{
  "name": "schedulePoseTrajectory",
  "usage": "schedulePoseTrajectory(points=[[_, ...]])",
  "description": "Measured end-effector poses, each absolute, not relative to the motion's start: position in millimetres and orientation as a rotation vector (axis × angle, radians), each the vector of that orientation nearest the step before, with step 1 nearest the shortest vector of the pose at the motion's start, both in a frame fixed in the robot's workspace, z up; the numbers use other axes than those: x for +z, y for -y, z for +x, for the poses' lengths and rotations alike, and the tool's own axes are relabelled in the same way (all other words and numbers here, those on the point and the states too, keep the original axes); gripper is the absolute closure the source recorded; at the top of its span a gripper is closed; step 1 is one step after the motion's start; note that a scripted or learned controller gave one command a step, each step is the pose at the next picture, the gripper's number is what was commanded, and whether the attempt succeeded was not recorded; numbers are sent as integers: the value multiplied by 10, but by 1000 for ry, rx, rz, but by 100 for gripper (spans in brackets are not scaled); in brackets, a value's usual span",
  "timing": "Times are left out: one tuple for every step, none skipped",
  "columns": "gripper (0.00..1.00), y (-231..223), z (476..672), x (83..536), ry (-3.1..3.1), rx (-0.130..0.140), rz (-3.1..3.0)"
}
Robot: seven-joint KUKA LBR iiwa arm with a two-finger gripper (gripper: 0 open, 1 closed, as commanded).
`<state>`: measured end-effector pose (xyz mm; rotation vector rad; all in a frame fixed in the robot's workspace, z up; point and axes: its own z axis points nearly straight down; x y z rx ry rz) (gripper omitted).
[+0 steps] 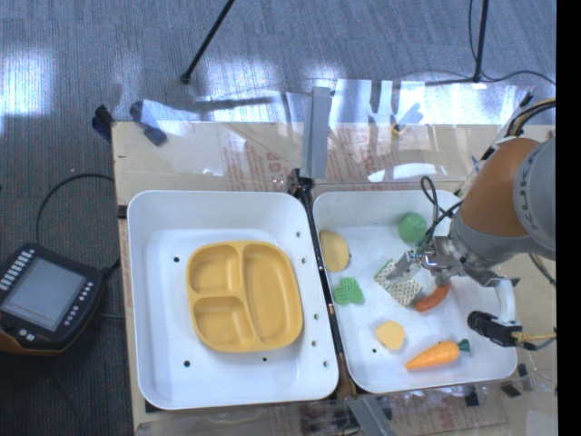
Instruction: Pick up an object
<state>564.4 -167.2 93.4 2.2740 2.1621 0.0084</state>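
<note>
White right-hand bin [363, 375], holding loose toy food: gripper [410, 271] low at a chequered packet [400, 284] beside a red pepper [432, 298], grip state impossible to tell; approach step judged under way, closing and lifting next.

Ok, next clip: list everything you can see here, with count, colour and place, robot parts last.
Bins: two, white, side by side on bench.
Divided plate: one, yellow, left bin.
Ball: one, green, right bin, far side.
Pale rounded item: one, yellow, right bin's left edge.
Ridged item: one, green, beside it.
Round piece: one, yellow-orange, near side.
Carrot: one, orange, near corner.
Reddish item: one, under gripper.
Pendant: one, floor, left.
Gripper: one, over right bin.
</note>
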Motion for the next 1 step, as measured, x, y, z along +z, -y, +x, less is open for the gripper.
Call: schedulePoseTrajectory(points=[[0,1817,5267,938,-2100,14,2327]])
